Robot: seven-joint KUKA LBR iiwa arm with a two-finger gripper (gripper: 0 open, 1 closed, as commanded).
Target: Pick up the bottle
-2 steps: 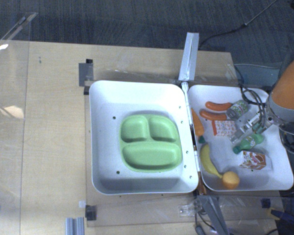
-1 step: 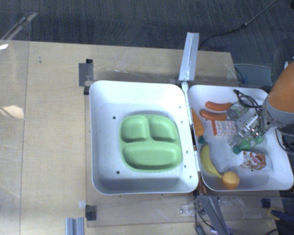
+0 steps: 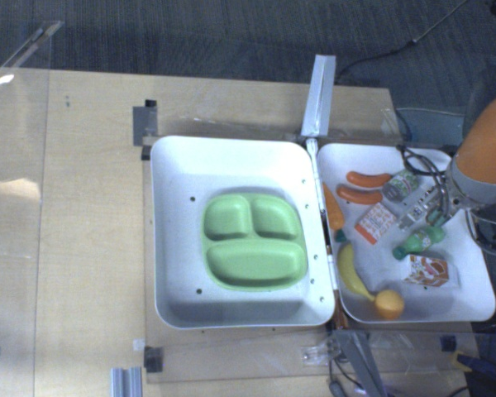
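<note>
green bottle (image 3: 419, 241) lies on its side in the right bin (image 3: 479, 300), just under the gripper (image 3: 426, 212). looks light, hard plastic, round and slick; take it across the body mid-length. gripper state: cannot tell, cables and blur hide it. bottle's cap end unclear.

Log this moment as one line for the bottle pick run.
phase: reaching | gripper: in right bin, above green bottle | hold: none seen | left bin: green tray

Gripper (image 3: 431, 214) over right bin (image 3: 471, 304), just above green bottle (image 3: 418, 241) (lying tilted); green tray (image 3: 254, 240) in left bin (image 3: 174, 222).
</note>
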